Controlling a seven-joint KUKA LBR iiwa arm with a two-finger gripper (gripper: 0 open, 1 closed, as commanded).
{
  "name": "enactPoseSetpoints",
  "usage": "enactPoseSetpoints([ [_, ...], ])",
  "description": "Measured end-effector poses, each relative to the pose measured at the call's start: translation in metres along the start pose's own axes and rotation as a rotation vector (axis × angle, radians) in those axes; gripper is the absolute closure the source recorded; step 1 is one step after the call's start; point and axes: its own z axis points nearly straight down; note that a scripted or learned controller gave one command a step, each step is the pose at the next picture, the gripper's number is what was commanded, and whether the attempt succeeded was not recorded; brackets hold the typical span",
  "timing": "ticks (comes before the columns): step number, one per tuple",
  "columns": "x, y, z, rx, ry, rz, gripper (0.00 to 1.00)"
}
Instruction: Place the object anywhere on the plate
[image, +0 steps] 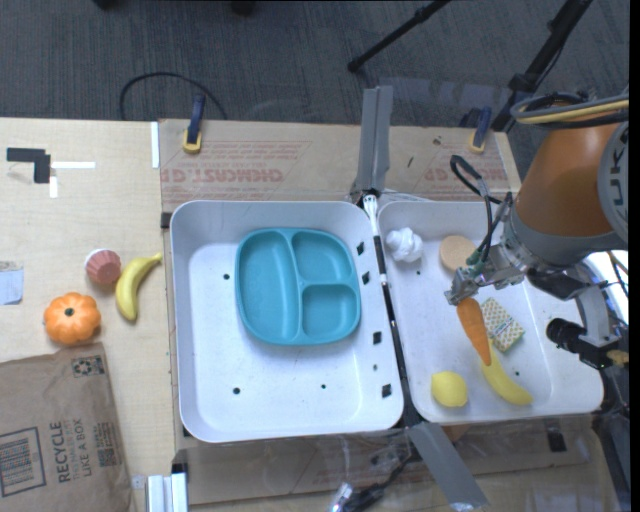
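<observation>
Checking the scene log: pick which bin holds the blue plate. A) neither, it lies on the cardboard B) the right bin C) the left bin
C: the plate lies in the left bin, while the carrot, lemon and banana lie in the right bin.

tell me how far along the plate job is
Done: nothing is on the blue divided plate in the left bin yet. In hand: the gripper sits at the top end of the carrot in the right bin, though a firm hold can't be confirmed. Left: lift the carrot, carry it across to the plate and set it down.
</observation>
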Motion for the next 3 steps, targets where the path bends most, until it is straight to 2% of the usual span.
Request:
enactPoseSetpoints([
  [1, 0.059, 0.057, -0.049, 0.001, -0.001, -0.255, 1.0],
  [2, 0.119, 0.1, 0.001, 0.004, 0.0, -0.257, 1.0],
  [3, 0.119, 0.1, 0.001, 0.003, 0.0, -0.257, 0.0],
])
